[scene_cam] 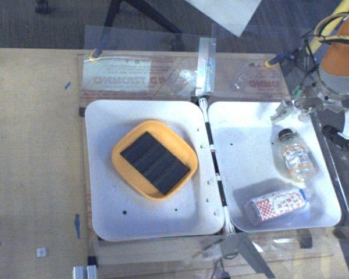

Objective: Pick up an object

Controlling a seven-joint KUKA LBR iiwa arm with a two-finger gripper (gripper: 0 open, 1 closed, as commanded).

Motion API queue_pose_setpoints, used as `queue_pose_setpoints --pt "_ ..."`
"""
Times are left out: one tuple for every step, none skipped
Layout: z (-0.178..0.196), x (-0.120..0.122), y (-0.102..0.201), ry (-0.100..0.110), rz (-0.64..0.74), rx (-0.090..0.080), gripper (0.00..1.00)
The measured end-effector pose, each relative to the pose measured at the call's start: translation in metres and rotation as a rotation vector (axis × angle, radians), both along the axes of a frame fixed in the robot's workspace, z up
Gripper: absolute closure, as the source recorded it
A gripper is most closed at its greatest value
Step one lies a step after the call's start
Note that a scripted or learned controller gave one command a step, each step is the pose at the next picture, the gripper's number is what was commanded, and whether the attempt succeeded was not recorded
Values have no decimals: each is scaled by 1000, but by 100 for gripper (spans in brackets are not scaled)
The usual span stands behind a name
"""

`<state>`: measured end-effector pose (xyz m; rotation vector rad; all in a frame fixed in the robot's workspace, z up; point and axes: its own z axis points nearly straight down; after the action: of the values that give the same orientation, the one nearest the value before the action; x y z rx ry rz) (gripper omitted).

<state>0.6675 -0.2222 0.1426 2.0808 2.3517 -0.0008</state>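
This looks like a robotics lab or test room set up in an office-type space. A light wooden surface (35,156) carries two shallow white plastic bins (104,214) side by side, fenced at the far side by clear acrylic panels (145,74) held with a metal bracket (206,65). At the far right a grey robot arm with an orange band (339,60) trails yellow and dark cables (328,31). Beyond the surface lies grey carpet (58,25), on which stands the black wheeled base of an office chair (116,2). Small blue tape marks (77,225) dot the wood on the left.
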Motion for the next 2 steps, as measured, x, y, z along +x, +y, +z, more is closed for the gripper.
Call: queue_pose_setpoints --pt "-49 -34 4 -4 94 6 0" --pt "-38 -33 2 -7 94 1 100"
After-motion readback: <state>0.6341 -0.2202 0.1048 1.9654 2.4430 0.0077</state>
